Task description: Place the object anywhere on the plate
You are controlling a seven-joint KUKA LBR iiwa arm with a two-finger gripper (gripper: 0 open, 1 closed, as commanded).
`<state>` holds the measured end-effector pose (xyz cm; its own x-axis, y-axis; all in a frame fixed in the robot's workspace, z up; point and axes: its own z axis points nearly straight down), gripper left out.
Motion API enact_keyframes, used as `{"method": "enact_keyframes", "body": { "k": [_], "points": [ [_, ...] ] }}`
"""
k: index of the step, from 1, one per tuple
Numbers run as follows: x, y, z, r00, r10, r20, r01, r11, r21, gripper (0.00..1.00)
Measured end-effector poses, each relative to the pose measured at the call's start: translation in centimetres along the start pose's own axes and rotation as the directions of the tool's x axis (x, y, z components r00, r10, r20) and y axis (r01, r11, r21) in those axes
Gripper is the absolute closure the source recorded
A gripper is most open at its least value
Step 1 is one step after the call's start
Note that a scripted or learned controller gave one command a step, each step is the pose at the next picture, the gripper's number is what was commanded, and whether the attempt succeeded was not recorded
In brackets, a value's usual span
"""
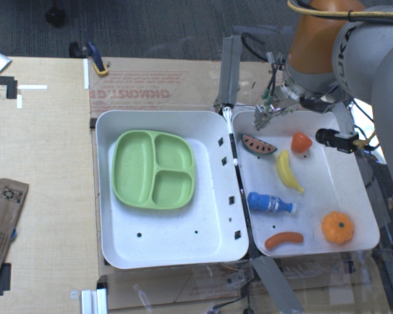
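Two white bins (118,241); hand (262,118) hovers above watermelon slice (259,145), grip seemingly unreadable.

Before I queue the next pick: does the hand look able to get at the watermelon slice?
Probably yes. The hand hangs at the right bin's far-left corner, just above the watermelon slice, which lies apart from the banana, nothing over it.

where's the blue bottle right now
The blue bottle lies on its side in the right bin, near its left wall, below the banana and above the sausage.
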<state>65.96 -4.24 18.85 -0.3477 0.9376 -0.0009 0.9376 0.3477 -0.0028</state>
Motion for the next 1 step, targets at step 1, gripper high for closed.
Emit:
{"method": "enact_keyframes", "body": {
  "k": [1],
  "points": [
    [7.47, 2.77, -0.02, 0.971, -0.239, -0.001, 0.239, 0.971, 0.0, 1.0]
  ]
}}
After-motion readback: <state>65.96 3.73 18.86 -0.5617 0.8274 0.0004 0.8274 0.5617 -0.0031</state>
